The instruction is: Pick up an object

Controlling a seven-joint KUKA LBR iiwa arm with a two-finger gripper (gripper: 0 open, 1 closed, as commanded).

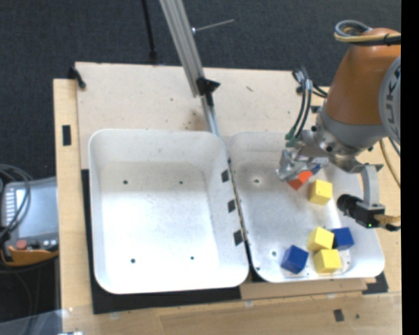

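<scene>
The arm (359,82) reaches in from the right over the right bin (265,257), its gripper (293,167) low above the bin floor near the far side. Whether the claw is apart or together cannot be told from this angle. An orange block (300,179) lies just at the gripper's tip, partly hidden by it, with no clear sign that it is held. A yellow cube (320,192) sits just beside it. Toward the near rim cluster two more yellow cubes (321,239) (328,260) and two blue cubes (343,237) (294,258). The left bin (98,145) stands alongside, on a tan bench (140,89).
</scene>
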